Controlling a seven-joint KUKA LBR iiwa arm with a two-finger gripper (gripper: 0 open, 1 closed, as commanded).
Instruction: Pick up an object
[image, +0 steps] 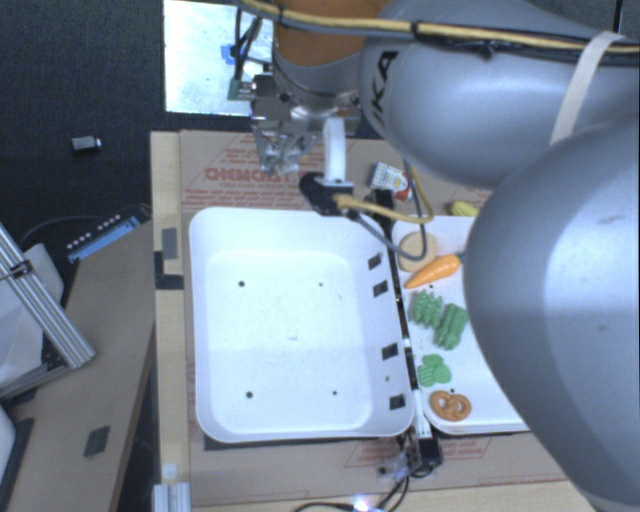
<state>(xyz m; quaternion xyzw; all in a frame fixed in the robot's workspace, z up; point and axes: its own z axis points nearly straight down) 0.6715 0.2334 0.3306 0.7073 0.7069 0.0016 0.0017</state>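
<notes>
My gripper (281, 152) hangs beyond the far rim of the left white bin (215, 300), over the cardboard sheet, and nothing shows in it. The right white bin (490, 425) holds an orange carrot (432, 270), a ridged green piece (441, 318), a smaller green piece (434, 371) and a brown pretzel (450, 405). A yellow item (462, 209) lies at that bin's far edge. A small white and orange object (390, 178) sits near the far corner. The grey arm covers most of the right bin.
A black strip with clips (390, 320) runs between the two bins. Yellow and black cables (385, 212) trail from the wrist over the bins' far corner. Aluminium rails (40, 310) stand at the left, off the bench.
</notes>
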